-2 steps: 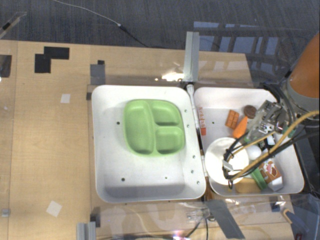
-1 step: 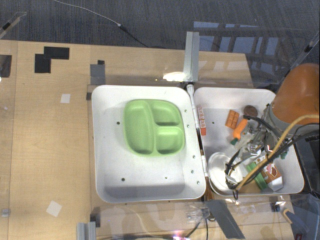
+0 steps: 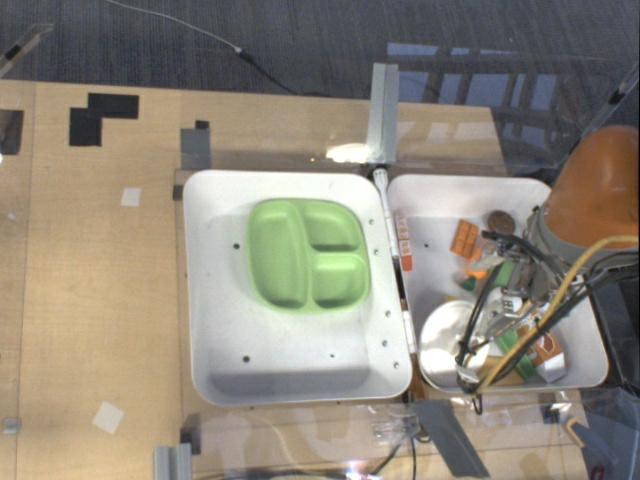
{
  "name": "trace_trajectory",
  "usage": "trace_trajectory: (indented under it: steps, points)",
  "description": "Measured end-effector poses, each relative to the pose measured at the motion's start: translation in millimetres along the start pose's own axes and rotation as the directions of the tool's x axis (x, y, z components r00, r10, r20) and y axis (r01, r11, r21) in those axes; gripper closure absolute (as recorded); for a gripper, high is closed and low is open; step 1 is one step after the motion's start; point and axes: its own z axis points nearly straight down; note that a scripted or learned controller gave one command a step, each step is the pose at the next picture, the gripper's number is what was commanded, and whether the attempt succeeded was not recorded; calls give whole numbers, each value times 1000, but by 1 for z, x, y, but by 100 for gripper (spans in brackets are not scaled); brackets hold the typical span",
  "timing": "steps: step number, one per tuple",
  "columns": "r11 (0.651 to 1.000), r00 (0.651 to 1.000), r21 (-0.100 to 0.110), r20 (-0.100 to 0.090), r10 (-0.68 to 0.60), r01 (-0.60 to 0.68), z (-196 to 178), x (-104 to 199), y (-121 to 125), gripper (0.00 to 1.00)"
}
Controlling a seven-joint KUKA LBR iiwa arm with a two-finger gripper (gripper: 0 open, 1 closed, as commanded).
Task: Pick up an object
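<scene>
The right bin (image 3: 432, 208) holds several small objects: an orange block (image 3: 465, 238), a brown round piece (image 3: 500, 222), a white bowl (image 3: 443, 343), a green block (image 3: 508, 341) and a small brown and white box (image 3: 548, 356). My gripper (image 3: 512, 294) hangs low over the middle of this clutter, between the orange block and the bowl. Black and yellow cables cross in front of it, hiding its tip and whatever lies beneath. I see nothing clearly held.
A green divided plate (image 3: 305, 255) lies in the left bin (image 3: 215, 298). A thin dark stick (image 3: 390, 230) and a red and white label (image 3: 403, 238) sit along the right bin's left wall. The arm's orange band (image 3: 600, 183) overhangs the right bin's far right corner.
</scene>
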Motion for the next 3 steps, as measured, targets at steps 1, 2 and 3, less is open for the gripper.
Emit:
trace_trajectory:
  steps: [1,2,3]
  points:
    - [1000,1000,8,18,-10,10,53,-34,10,0]
    - [999,999,13,16,50,-50,53,-56,26,0]
    - [998,998,3,12,60,-60,54,-66,19,0]
